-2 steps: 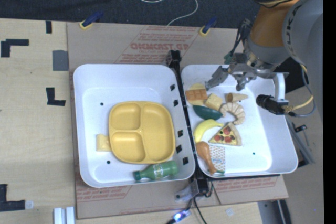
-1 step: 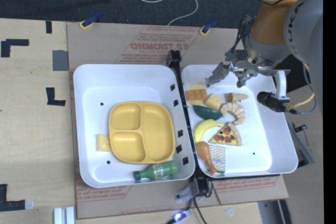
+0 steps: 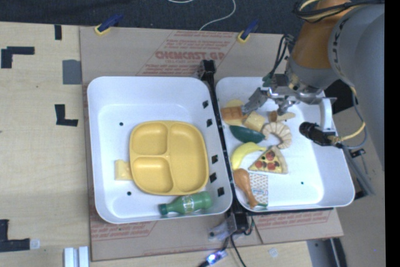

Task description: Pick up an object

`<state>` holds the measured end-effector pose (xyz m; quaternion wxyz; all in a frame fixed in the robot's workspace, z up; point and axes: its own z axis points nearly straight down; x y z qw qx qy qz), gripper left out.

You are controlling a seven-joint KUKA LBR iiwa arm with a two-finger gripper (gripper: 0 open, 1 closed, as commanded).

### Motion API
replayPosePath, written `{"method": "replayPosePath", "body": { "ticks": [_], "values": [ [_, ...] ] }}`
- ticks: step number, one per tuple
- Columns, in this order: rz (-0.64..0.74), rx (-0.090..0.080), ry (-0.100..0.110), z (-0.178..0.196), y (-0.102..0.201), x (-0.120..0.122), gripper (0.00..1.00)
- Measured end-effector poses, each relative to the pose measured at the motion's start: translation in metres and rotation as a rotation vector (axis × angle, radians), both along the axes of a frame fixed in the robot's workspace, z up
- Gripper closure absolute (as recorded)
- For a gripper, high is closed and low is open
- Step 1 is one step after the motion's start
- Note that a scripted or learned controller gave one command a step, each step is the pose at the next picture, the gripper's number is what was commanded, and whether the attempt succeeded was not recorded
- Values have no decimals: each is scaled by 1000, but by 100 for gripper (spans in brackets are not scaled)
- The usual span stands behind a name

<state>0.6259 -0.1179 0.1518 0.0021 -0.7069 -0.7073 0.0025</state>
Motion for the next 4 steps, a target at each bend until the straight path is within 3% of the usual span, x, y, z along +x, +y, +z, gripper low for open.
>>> {"method": "replayPosePath", "body": {
  "ticks": [1,2,3,4],
  "values": [
    [2,0,-2,-50,7,7,0],
    [2,-1,-3,-69,7,6,0],
    [2,-1,-4,-58,8,7,100],
    [0,0,-9,-4,1,0,100]
  ]
}}
